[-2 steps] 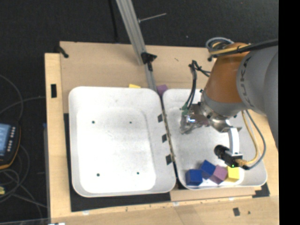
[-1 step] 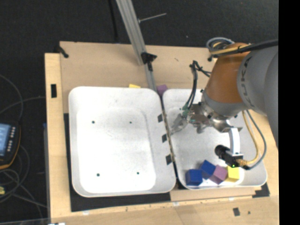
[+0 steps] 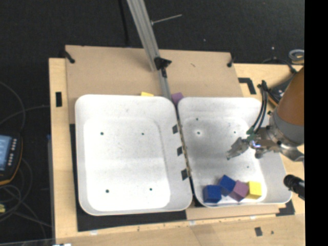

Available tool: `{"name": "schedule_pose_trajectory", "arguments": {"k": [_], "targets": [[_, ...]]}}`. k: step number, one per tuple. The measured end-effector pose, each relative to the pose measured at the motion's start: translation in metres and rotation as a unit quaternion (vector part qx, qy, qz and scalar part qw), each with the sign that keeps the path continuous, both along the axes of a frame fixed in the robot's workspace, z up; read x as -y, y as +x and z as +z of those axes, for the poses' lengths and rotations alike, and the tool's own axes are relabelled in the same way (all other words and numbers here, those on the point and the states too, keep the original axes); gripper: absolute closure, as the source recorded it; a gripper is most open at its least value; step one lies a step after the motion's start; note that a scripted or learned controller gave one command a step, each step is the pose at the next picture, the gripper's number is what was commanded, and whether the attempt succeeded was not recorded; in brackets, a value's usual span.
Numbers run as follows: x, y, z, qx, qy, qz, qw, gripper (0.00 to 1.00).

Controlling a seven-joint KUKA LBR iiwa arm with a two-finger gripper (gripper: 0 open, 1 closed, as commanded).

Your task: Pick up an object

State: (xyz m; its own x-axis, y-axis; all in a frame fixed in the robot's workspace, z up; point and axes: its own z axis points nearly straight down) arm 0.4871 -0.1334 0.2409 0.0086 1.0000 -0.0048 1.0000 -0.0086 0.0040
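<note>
The grey two-finger gripper hangs over the right shallow white bin, fingers slightly apart, gripping nothing - the blue, dark-blue, purple and yellow foam cubes sit clustered in its near corner.

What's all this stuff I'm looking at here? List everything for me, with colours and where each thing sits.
Bins: 2, white, side by side on the bench; left bin, right bin.
Blue blocks: 2, near edge of the right bin; one, another just behind it.
Purple block: 1, near edge of the right bin, between the blue blocks and the yellow one.
Yellow block: 1, near right corner of the right bin.
Small purple piece: 1, outside the bins, behind where they meet.
Small yellow piece: 1, outside, behind the left bin's far rim.
Pole: 1, grey, slanting in from the top.
Handheld screen: 1, dark with orange trim, far left.
Arm: 1, grey and orange, right side.
Tool: 1, over the right bin.
</note>
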Motion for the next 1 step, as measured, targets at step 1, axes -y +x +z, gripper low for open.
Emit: {"name": "schedule_pose_trajectory", "arguments": {"k": [1], "targets": [[-0.0281, 0.0353, -0.0907, -0.004, 0.0027, 0.006, 1.0000, 0.00]]}}
